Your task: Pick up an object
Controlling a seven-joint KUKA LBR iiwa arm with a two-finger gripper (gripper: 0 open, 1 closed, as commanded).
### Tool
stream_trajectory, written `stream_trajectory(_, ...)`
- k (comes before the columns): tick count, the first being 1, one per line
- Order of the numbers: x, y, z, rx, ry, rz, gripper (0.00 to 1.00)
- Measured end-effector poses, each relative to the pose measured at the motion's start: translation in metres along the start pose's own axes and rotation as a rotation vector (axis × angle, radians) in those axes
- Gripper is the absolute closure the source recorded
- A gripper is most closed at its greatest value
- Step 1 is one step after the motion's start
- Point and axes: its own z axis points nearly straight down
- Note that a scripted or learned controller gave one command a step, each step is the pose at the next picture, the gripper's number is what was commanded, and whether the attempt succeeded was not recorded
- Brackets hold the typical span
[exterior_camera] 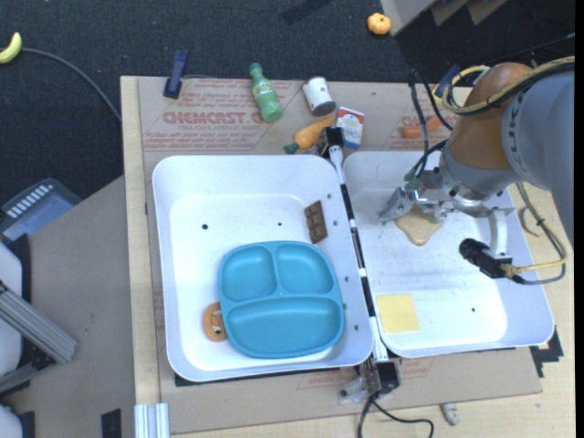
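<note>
My gripper (418, 203) hangs low over the right bin (520, 327), right above a tan, bread-like piece (418, 230) that lies on the bin floor. The arm covers the piece's upper part. A yellow square slice (398, 313) lies flat near that bin's front left. In the left bin (173, 245) sits a blue divided plate (280, 297), with a brown chocolate bar (316, 222) behind it and a small brown pretzel-like item (214, 322) at its left edge.
Behind the bins, on the cardboard, lie a green bottle (266, 93), a small can (318, 95), a carrot (312, 135), a small carton (349, 127) and a blue object (175, 73). A black cable fitting (484, 256) hangs by the arm.
</note>
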Motion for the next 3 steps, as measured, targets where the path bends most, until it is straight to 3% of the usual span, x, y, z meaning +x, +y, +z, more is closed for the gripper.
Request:
stream_trajectory(1, 0.000, 0.001, -0.011, -0.004, -0.001, 0.000, 1.00)
stream_trajectory(2, 0.000, 0.001, -0.011, -0.003, -0.001, 0.000, 0.00)
stream_trajectory(3, -0.002, -0.010, -0.046, 0.004, 0.001, 0.000, 0.00)
